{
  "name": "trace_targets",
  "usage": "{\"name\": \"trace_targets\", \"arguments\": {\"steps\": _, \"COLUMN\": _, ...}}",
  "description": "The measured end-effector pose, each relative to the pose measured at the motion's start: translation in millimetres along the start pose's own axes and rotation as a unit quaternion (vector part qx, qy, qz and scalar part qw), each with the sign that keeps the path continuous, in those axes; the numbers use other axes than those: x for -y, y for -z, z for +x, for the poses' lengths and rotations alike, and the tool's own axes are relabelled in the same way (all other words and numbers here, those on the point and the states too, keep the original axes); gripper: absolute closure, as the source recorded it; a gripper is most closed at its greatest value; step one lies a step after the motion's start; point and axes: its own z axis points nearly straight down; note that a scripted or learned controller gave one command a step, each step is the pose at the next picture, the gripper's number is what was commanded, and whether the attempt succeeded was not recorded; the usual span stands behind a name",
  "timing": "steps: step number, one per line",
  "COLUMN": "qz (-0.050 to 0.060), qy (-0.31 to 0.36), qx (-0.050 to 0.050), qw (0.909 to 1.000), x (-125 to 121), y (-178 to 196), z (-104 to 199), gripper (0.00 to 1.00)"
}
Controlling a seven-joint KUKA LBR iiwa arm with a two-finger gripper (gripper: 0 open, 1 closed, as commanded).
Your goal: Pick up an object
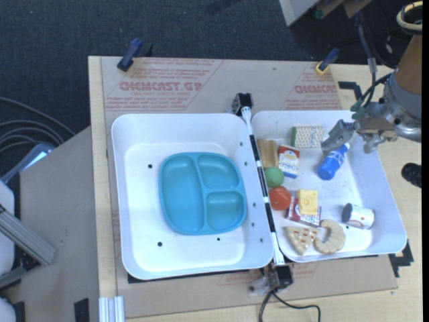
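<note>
My gripper (354, 139) hangs over the far part of the right bin (392, 210), its two grey fingers (337, 135) spread apart and open, nothing between them. A blue bottle (331, 162) lies tilted just below the left finger. Around it in the bin are a speckled box (308, 136), a red and white carton (289, 161), a tan block (268, 153), a green ball (273, 176), a red tomato (279, 197), a yellow cheese piece (308, 200), a white can (359, 215), a pizza slice (299, 239) and a round cookie (330, 237).
The left bin (134, 146) holds a blue divided plate (201, 193). A black divider rail (258, 173) runs between the bins. The cardboard bench top (167, 86) carries blue and yellow clamps at its far edge. Cables hang above the arm at the right.
</note>
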Motion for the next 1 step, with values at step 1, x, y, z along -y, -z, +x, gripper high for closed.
{"name": "trace_targets", "arguments": {"steps": 1, "qz": 0.001, "qy": -0.001, "qx": 0.000, "qw": 1.0000, "x": -2.4, "y": -135.2, "z": -67.7, "gripper": 0.00}}
